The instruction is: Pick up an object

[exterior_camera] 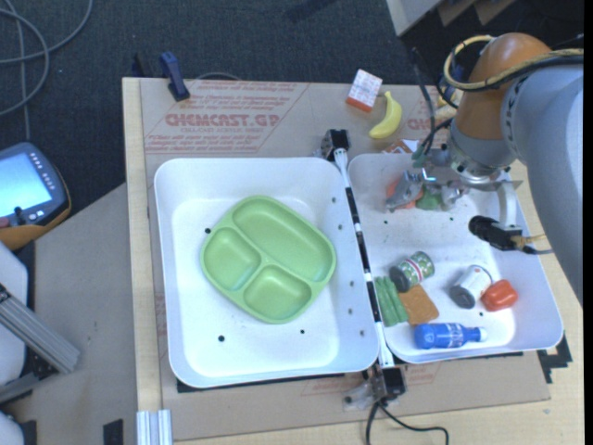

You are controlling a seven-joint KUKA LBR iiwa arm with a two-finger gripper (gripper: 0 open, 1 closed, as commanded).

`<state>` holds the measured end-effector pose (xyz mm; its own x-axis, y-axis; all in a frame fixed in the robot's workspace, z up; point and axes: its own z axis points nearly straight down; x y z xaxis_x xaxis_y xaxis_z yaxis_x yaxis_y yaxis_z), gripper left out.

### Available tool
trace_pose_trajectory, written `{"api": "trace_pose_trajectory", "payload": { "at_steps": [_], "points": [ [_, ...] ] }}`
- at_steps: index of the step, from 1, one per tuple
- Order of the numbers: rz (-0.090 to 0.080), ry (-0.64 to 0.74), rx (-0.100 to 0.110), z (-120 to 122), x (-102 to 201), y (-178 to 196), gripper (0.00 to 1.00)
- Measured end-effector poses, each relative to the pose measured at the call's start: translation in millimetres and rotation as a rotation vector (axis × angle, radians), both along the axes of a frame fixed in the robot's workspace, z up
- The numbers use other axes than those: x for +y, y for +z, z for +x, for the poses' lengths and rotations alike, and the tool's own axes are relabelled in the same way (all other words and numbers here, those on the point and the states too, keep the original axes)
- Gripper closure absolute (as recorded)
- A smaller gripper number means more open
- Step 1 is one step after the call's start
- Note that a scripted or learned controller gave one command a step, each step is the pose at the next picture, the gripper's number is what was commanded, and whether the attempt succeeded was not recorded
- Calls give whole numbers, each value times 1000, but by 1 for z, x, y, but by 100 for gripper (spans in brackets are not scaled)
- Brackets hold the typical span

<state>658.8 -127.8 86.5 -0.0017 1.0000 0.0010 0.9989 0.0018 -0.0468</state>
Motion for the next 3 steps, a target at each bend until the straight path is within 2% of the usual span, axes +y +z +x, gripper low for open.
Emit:
{"api": "trace_pose_trajectory", "payload": {
  "at_steps": [1,3],
  "points": [
    [-10,-8,-5,0,8,1,0],
    [-13,-10,-5,0,22,1,0]
  ]
}}
